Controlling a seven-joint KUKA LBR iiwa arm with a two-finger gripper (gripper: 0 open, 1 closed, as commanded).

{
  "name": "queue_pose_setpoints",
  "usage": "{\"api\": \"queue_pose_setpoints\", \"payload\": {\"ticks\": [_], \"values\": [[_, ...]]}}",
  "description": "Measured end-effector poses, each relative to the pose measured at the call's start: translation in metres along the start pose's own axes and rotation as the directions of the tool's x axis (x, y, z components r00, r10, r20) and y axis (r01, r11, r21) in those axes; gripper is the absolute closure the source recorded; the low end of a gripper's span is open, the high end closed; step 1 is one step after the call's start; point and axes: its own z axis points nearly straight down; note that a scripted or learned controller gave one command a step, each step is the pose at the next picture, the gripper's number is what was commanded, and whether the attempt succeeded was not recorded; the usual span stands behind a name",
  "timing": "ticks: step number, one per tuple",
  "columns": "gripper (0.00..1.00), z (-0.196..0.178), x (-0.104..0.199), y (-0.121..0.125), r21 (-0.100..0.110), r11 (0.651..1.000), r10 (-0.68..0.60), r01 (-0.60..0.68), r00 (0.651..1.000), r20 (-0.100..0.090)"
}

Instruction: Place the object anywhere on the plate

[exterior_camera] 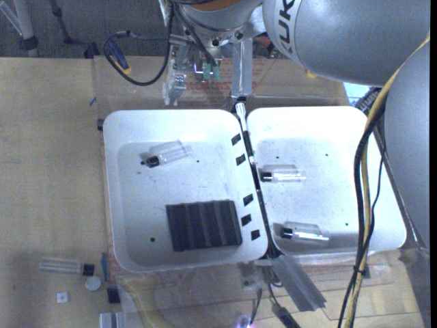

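Observation:
A black ridged plate (203, 225) lies flat in the front of the left bin (116, 183). A clear vial with a black cap (164, 154) rests on its side in the back left of that bin, apart from the plate. Two similar vials lie in the right bin (355, 183): one near the divider (281, 175), one at the front (304, 233). My gripper (206, 87) hangs above the back rim of the left bin, beyond the vial, open with nothing between its fingers (174, 91).
Black clips line the divider (246, 183) between the bins. On the bench at the front left lie a spare vial (61, 265) and small loose parts (92, 283). A cable with a blue plug (117, 52) runs behind the left bin.

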Motion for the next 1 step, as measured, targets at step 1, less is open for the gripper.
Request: {"api": "queue_pose_setpoints", "payload": {"ticks": [1], "values": [[1.0, -0.0231, 0.035, -0.04, 0.001, 0.96, -0.278, 0.278, 0.96, -0.006]]}}
